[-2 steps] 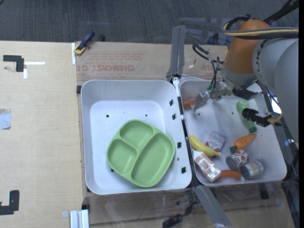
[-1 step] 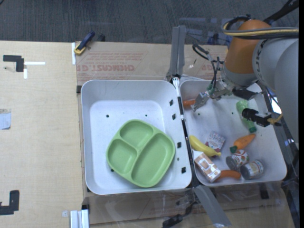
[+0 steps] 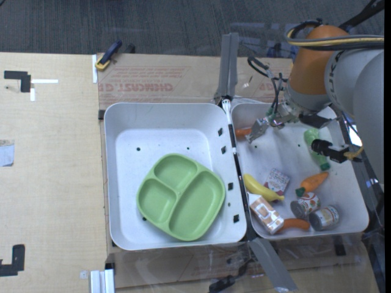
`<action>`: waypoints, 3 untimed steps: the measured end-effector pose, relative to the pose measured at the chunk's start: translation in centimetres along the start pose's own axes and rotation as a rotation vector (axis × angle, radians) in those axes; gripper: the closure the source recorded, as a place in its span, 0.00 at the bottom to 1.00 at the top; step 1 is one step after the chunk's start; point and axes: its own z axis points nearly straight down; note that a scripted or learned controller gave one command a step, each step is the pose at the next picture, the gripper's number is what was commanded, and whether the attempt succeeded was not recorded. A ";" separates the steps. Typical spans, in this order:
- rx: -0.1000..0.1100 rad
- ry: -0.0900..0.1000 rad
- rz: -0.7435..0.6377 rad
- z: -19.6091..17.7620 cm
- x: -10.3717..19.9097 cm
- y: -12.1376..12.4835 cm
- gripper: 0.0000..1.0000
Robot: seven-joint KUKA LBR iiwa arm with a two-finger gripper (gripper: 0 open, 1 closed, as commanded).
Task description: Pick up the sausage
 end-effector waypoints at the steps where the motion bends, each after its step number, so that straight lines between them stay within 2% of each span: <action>1: 0.000 0.000 0.000 0.0 0.0 0.0 0.00; 2: 0.000 0.000 -0.084 0.7 -1.3 -0.6 0.00; 3: -0.001 0.000 0.186 0.7 -8.5 -3.5 0.00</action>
